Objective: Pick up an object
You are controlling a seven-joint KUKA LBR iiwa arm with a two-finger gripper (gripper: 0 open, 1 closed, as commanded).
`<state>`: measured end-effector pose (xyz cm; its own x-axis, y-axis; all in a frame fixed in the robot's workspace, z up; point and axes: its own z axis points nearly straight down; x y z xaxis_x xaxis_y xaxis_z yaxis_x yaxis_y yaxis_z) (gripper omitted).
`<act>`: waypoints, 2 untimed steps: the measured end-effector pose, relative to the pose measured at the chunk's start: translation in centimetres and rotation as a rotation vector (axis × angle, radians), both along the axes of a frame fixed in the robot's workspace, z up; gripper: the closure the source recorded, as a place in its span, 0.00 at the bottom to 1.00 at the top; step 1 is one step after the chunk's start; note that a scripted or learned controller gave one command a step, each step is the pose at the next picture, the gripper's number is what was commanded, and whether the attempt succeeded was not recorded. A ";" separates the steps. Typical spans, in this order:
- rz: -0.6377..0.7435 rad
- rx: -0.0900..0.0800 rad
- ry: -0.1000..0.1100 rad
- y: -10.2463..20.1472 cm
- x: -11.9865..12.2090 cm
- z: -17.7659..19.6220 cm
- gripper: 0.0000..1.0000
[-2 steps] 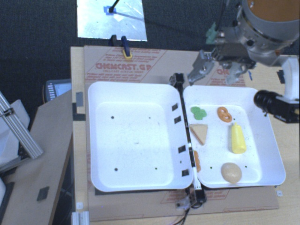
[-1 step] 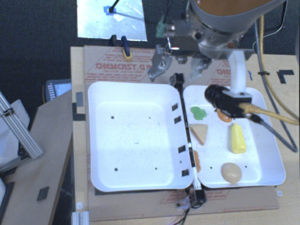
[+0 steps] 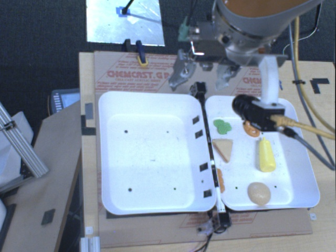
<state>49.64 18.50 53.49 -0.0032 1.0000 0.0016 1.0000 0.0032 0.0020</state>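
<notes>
Objects are all found in the bin (image 3: 294, 177) below and right of the tool (image 3: 203, 77). The tool hangs spread, nothing pinched, above the rear rims.

Risks:
- A straight descent is judged likely to strike a rim.
- The ball (image 3: 259, 193) may be rolled away.
- Flat pieces may be missed.

Counts:
- Ball: one
- Green piece (image 3: 222, 125): one
- Wedge (image 3: 224, 149): one
- Yellow tube (image 3: 266, 155): one
- Orange: two, a partly hidden orange piece (image 3: 251, 132) and an orange sliver (image 3: 220, 180)
- Bins: two, counting the left bin (image 3: 147, 156)
</notes>
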 end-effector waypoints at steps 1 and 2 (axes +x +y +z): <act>-0.004 -0.006 0.012 -0.2 4.4 -25.6 0.00; -0.006 -0.002 -0.003 -4.8 5.4 -21.4 0.00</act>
<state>55.08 13.71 32.07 0.0032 1.0000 -0.0007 1.0000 -0.0032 0.0049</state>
